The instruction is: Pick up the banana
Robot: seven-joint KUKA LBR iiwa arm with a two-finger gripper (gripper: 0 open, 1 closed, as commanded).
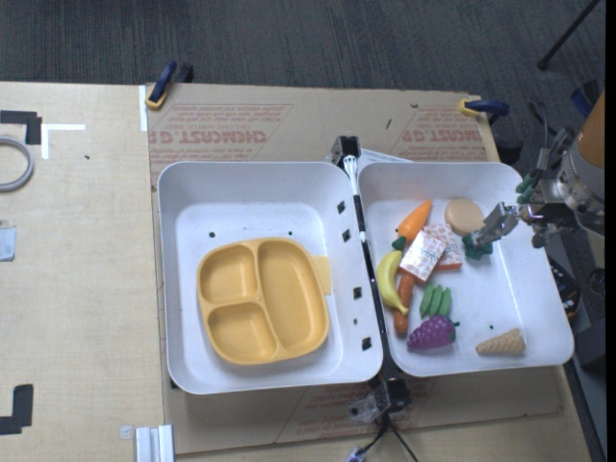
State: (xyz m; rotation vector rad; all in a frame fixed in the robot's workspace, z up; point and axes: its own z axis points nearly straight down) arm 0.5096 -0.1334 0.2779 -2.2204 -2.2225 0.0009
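The yellow banana (389,279) lies curved along the left wall of the right bin (535,296), next to a white and red packet (423,254). My gripper (493,227) hangs over the right bin's upper right part, just right of a round tan bun (463,216). It is well apart from the banana, and I see nothing held in it. A small teal piece (477,247) sits just below the gripper.
An orange carrot (414,219), green pods (435,301), purple grapes (431,332) and a tan cone (501,343) share the right bin. A yellow divided plate (262,299) lies in the left bin (183,258).
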